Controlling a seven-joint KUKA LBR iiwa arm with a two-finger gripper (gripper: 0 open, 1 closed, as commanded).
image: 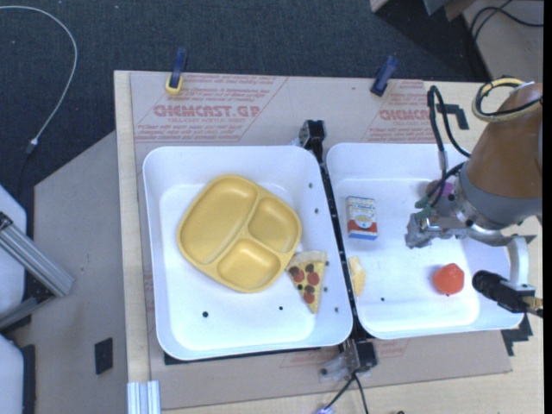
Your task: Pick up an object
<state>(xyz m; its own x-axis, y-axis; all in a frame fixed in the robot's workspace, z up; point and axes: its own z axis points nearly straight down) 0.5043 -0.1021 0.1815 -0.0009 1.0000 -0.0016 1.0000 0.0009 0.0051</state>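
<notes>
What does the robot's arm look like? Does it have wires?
The arm is a fat rounded tube, orange-brown above and grey below. Black cables and a yellow one loop beside it. The gripper is small, grey metal.

Arm [504, 166] cut off by frame's right edge; upper links out of view. Gripper [423, 229] fingers too small and blurred to read. Print on small carton [361, 217] illegible. Pale yellow piece [354, 275] partly hidden behind the bins' divider [336, 240]. Right bin [379, 317] far corner hidden under arm.
</notes>
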